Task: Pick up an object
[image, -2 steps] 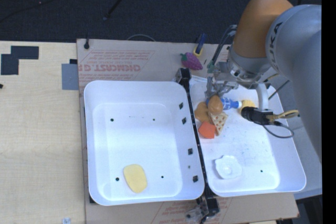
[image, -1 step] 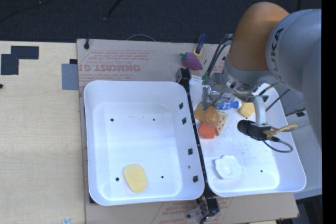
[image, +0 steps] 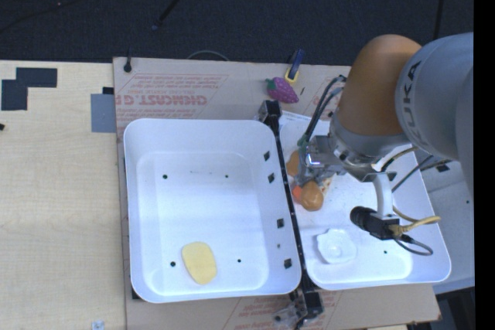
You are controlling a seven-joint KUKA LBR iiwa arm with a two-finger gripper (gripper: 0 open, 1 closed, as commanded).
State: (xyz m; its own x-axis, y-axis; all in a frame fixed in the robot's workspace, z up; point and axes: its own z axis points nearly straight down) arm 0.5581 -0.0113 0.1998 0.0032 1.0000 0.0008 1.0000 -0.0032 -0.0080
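Note:
The grey arm with its orange band (image: pixel 379 85) hangs over the right bin (image: pixel 433 263). Its gripper (image: pixel 313 175) is down at the bin's left side, over an orange rounded object (image: pixel 309 198) and another orange piece (image: pixel 293 164) beside the divider. The wrist hides the fingertips. A white lid-like piece (image: pixel 335 246) rests on the right bin's floor toward the front. In the left bin (image: pixel 155 166), a pale yellow object (image: pixel 199 262) sits near the front.
A purple grape-like toy (image: pixel 283 90) and a blue-and-yellow item (image: pixel 294 66) lie on the cardboard behind the bins. A black cable plug (image: pixel 373 222) hangs from the arm over the right bin. Black clips (image: pixel 288 228) line the divider.

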